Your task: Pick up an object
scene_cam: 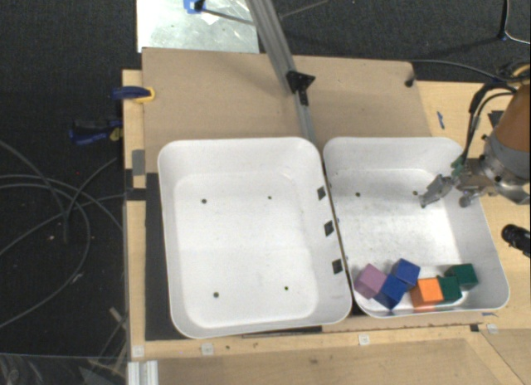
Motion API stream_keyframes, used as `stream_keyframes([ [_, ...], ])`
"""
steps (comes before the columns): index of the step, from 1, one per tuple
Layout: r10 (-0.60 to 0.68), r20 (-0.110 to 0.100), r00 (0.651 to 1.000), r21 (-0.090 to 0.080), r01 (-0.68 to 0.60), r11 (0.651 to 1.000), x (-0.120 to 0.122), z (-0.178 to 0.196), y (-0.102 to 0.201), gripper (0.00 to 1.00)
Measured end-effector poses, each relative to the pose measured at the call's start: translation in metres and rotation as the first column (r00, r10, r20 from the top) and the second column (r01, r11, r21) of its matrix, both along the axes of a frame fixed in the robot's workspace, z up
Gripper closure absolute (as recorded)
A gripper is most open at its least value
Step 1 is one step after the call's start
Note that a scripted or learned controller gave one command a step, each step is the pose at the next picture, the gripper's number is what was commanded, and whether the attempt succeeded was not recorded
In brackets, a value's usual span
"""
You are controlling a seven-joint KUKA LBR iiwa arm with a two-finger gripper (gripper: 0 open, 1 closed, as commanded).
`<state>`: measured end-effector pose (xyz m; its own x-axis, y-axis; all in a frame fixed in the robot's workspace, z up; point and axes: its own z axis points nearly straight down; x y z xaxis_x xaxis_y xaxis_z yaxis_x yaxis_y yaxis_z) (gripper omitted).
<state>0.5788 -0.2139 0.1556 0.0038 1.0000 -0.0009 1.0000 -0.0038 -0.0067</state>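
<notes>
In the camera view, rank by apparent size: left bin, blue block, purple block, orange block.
1. Left bin, far the largest.
2. Blue block.
3. Purple block and orange block look alike; I won't rank them.

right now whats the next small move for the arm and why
Probably shift the gripper toward the near edge of the right bin, to get above the blocks. It sits over the bin's upper right part with nothing between its fingers, while the purple block, blue block, orange block and green block cluster along the bottom wall.
</notes>
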Motion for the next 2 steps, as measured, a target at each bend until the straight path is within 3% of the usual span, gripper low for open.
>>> stream_keyframes([
  [1, 0.016, 0.01, 1.0, 0.002, -0.016, 1.0, 0.054, -0.047, 0.061, 0.0],
  [2, -0.001, 0.002, 1.0, 0.0, 0.001, 1.0, -0.008, -0.067, 0.015, 0.0],
])
